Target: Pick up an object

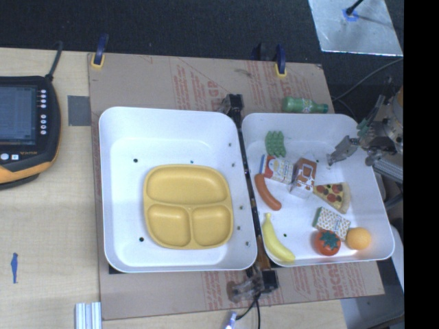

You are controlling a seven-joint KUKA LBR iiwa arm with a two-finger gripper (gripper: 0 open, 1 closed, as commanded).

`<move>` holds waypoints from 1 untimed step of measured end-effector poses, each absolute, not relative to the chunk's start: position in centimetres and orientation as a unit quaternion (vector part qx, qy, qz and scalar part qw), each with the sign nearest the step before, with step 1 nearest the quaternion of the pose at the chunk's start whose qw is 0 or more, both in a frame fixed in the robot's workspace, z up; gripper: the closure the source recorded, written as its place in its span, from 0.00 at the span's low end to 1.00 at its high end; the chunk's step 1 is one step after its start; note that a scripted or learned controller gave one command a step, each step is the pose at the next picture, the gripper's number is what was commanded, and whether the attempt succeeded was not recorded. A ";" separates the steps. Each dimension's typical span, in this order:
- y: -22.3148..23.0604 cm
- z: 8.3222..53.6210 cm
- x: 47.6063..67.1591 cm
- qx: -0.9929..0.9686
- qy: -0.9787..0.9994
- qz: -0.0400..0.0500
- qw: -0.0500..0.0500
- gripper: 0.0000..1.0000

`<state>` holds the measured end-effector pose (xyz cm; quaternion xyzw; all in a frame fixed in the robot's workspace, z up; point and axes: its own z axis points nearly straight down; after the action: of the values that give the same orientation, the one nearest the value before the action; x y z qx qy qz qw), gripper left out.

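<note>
We see the pizza slice (333, 195) near the right bin's (374, 184) right edge, just below the gripper (341, 152). We cannot tell the gripper's state. The arm (384, 139) is cut off at the right.

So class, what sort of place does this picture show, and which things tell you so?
Probably a robot test bench in a lab: a gripper reaching over a white bin of toy food, a control pendant, and clamps holding the cardboard down.
</note>
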<state>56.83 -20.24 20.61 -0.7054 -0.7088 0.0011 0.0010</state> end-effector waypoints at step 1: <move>-16.9 9.5 61.5 -0.706 -0.708 -0.001 -0.002 0.00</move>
<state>61.50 -16.93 9.54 -0.7059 -0.7083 -0.0011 -0.0019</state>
